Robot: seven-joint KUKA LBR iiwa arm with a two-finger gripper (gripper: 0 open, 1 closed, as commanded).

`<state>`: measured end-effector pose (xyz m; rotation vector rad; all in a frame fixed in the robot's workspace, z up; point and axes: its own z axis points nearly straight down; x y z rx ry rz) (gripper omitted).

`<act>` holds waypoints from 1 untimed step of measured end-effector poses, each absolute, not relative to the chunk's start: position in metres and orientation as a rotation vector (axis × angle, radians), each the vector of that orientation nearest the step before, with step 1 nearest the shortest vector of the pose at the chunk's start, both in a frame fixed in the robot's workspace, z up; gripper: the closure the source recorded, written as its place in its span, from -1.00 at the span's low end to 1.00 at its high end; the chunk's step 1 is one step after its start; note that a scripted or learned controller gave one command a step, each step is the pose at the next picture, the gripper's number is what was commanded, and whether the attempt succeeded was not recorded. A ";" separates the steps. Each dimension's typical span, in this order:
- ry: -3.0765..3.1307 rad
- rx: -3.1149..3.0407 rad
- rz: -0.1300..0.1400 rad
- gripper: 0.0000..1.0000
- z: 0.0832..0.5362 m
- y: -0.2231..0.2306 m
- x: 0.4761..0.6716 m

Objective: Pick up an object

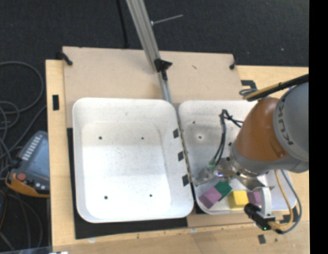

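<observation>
Arm [270, 131] is reaching in from the right and hanging over the right bin [198, 123], orange band facing the camera. It is covering most of that bin's right half. Gripper [220, 174] is sitting low at the near end of the bin, just above the blocks. The wrist is hiding it from above, so I cannot tell whether it is released or clenched, and nothing is showing as grasped.

The blocks are lying in a row along the near wall of the right bin. Purple block [210, 197] is lying furthest left, tilted. Green block [223, 188] is touching its right side, directly under the gripper; whether the gripper is touching it I cannot tell. Yellow block [239, 198] is sitting just right of the green one. A second purple piece [255, 197] is peeking out just beside the yellow one, partly behind a white part of the tool.

Black cable [223, 134] is looping from the arm down toward the wrist. Left bin [127, 107] is sitting beside the right one, rims touching, with small black clips [181, 155] lining the shared edge.

Both bins are resting on the bench [116, 73]. Metal rail [142, 23] is slanting from the top of the view down to the gap between the bins. Pendant [33, 160] and loose cables [10, 102] are lying on the dark floor at left.
</observation>
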<state>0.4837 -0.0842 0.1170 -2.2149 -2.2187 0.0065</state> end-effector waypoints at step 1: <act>-2.222 -2.231 0.002 -1.00 0.125 -0.181 0.522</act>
